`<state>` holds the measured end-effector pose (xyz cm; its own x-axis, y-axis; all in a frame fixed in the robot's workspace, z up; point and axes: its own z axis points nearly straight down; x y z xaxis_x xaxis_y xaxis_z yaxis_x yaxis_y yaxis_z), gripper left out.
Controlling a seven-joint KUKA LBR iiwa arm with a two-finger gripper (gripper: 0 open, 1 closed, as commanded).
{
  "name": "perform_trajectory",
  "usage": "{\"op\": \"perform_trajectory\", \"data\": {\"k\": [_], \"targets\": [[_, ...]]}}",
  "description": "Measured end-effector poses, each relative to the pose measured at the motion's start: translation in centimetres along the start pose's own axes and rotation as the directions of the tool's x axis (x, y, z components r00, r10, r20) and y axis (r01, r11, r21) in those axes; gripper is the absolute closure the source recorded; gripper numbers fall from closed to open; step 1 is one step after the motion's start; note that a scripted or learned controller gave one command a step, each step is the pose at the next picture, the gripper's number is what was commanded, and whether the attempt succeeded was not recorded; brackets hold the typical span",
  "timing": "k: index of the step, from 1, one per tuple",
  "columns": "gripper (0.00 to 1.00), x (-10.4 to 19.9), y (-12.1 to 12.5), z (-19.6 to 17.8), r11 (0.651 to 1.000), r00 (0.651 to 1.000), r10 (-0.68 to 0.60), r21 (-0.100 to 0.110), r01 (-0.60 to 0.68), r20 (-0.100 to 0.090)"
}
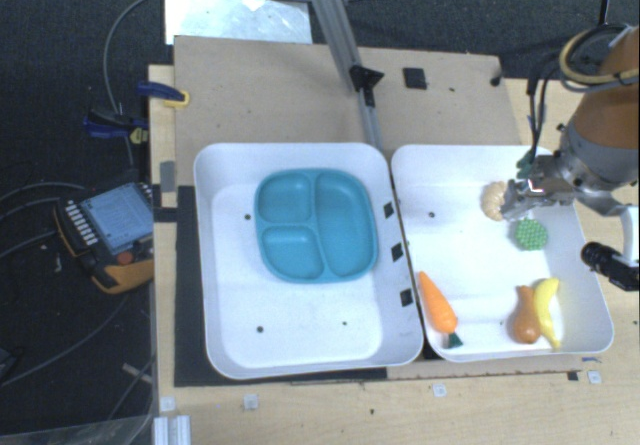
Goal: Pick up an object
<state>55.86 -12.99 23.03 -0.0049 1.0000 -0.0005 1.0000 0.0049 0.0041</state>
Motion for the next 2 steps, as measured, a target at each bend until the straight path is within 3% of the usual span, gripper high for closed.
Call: {"op": "perform_trajectory", "data": {"k": [2], "targets": [[1.0, 11.3, 2.7, 1.3, 1.0, 1.0, -0.005, 0.001, 0.005, -0.002]]}}
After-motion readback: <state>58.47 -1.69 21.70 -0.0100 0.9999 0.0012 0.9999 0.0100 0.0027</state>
